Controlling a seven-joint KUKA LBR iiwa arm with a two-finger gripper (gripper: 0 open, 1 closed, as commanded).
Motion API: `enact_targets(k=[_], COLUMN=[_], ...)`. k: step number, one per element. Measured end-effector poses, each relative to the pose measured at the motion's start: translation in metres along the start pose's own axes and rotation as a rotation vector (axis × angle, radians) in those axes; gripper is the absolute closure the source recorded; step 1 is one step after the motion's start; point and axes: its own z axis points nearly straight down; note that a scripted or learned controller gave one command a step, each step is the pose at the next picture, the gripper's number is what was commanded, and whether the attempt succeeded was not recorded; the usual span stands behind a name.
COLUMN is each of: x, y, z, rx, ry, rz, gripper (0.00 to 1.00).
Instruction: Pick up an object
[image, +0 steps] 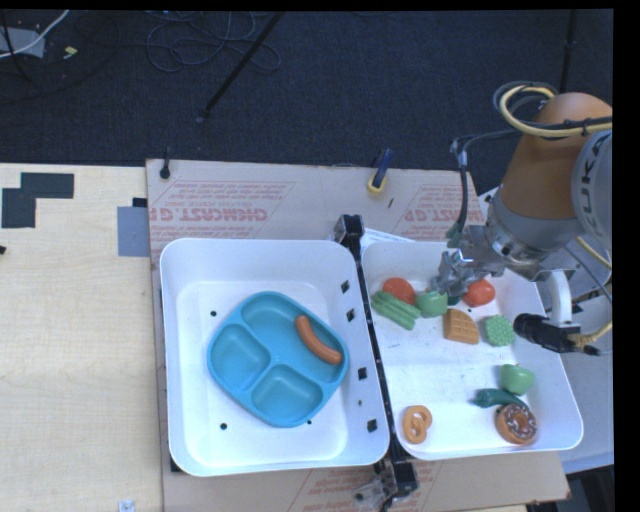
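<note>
The gripper (452, 277) hangs low in the right bin (570, 420), down among the toy food. Its jaws are too small and dark to read, so I cannot tell how they stand. A green toy (432, 302) lies right under the jaws, maybe touching them. Just beside them sit a red tomato (481, 293) and another red piece (399, 290). A waffle (461, 326) lies a bit nearer the camera. Well apart, in the left bin (190, 440), a hot dog (318, 339) rests on a blue plate (250, 370).
</note>
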Motion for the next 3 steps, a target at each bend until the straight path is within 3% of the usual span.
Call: enact_targets(k=[1,3], x=[-0.001,0.113], y=[0.0,-0.035], z=[-0.007,-0.007], rx=[0.005,0.01], ry=[0.001,0.002], rz=[0.0,-0.003], gripper=[1.0,1.0])
